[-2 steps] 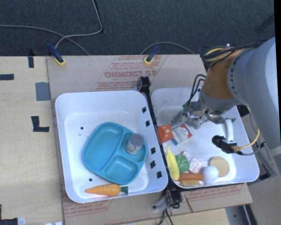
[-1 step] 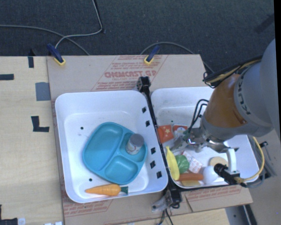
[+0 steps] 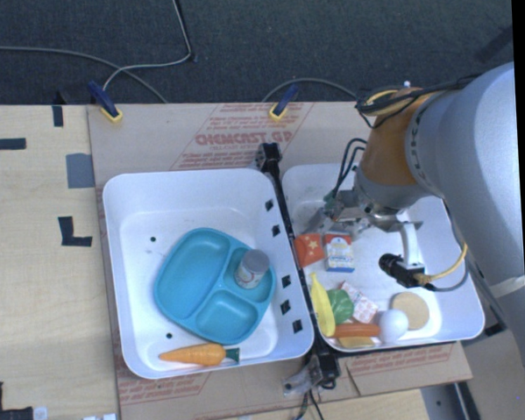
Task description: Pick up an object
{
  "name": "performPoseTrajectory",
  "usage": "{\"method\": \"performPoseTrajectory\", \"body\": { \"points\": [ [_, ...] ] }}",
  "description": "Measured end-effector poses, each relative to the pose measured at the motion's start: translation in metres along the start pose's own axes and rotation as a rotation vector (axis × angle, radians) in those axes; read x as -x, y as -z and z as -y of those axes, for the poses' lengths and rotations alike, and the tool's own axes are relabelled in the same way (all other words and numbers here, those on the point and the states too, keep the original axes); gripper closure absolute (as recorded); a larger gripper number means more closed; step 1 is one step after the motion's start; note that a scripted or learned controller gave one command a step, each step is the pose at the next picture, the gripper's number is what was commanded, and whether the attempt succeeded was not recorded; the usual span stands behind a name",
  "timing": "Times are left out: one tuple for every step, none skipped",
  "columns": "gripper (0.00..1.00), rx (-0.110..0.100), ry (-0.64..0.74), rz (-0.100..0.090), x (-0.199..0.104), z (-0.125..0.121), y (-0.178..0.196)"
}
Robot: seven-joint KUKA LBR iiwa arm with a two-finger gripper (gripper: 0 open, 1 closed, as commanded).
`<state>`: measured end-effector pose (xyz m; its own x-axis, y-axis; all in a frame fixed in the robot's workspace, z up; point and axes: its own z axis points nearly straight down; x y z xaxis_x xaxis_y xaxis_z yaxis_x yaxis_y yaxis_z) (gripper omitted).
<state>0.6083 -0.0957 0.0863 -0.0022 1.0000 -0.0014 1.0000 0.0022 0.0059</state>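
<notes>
My gripper hangs low over the right bin, near its left side. Just below it lie a small white and blue carton and an orange-red packet. Nothing shows between the fingers. Further toward the front of that bin are a yellow banana, a green toy, a white and red piece, an orange carrot piece, a white ball and a tan round biscuit. The grey arm with its orange band covers the bin's back right.
The left bin holds a blue divided plate with a grey cylinder on it, and a carrot at the front. A black divider runs between the bins. Cables and yellow-blue clamps lie behind.
</notes>
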Motion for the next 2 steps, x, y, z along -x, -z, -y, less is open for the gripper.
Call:
{"method": "performPoseTrajectory", "body": {
  "points": [
    [0.0,-0.003,-0.001,-0.001,0.002,-0.027,-0.001],
    [0.0,-0.003,-0.001,0.0,0.004,0.014,0.0]
  ]
}}
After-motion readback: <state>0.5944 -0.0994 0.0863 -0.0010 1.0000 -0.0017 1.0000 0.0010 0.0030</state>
